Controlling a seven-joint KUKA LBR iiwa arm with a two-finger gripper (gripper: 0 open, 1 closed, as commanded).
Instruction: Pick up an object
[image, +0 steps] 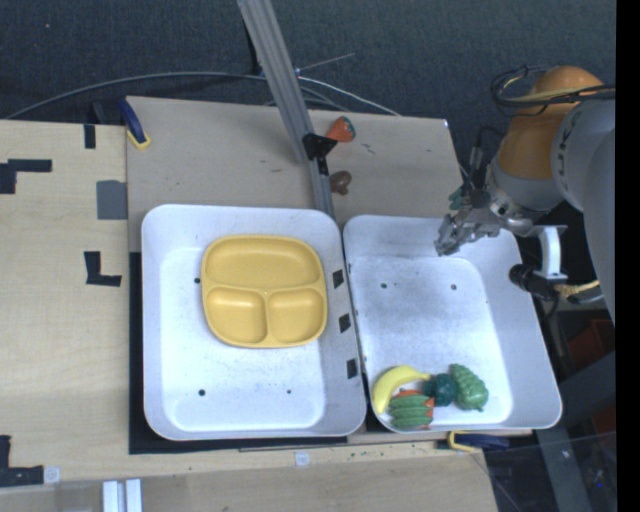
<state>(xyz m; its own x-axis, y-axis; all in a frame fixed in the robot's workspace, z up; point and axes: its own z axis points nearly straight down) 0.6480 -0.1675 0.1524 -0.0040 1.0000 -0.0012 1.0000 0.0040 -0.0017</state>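
Observation:
In the right bin (440, 310), a small pile of toy food lies at the near edge: a yellow banana (394, 381), a red and green piece (410, 408) below it, and a green bumpy piece (468, 387) to the right, with a dark teal bit between them. My gripper (452, 236) hangs over the far edge of the right bin, well away from the pile, pointing down. Nothing shows between its tips.
A yellow divided plate (264, 290) lies in the left bin (170, 330). A grey metal bar (285, 85) slants across the bench behind the bins. A small orange object (343, 128) sits on the bench near the bar.

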